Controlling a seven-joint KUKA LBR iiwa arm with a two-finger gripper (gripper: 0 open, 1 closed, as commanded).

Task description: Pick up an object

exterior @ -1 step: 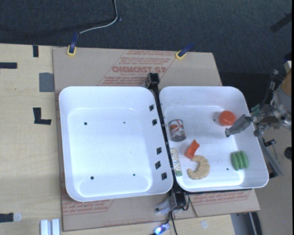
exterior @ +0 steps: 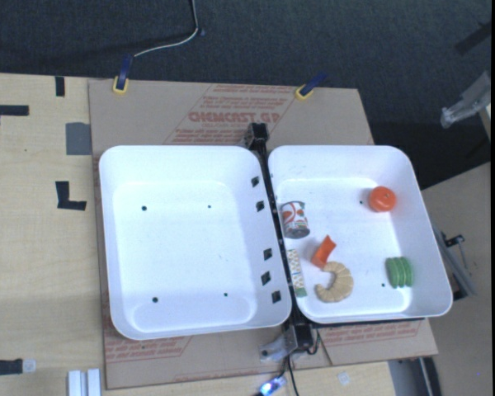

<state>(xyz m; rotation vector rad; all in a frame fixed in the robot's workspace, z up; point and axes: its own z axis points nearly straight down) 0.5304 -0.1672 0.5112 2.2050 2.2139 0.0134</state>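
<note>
The right bin (exterior: 396, 167) holds several small objects. An orange round fruit (exterior: 383, 199) lies near its back right. A small can with a red and white label (exterior: 294, 219) rests against the left wall. In front of the can lie an orange-red wedge (exterior: 324, 251) and a tan croissant-shaped piece (exterior: 337, 282), close together. A narrow patterned strip (exterior: 294, 271) lies along the left wall beside them. A green ribbed item (exterior: 398, 271) sits near the front right corner.
The left bin (exterior: 181, 242) stands beside the right one, joined along a black-clipped divider (exterior: 268, 221). Both rest on a cardboard sheet (exterior: 231, 114) on the wooden bench. A grey metal part (exterior: 469, 106) juts in at the upper right, over the dark floor.
</note>
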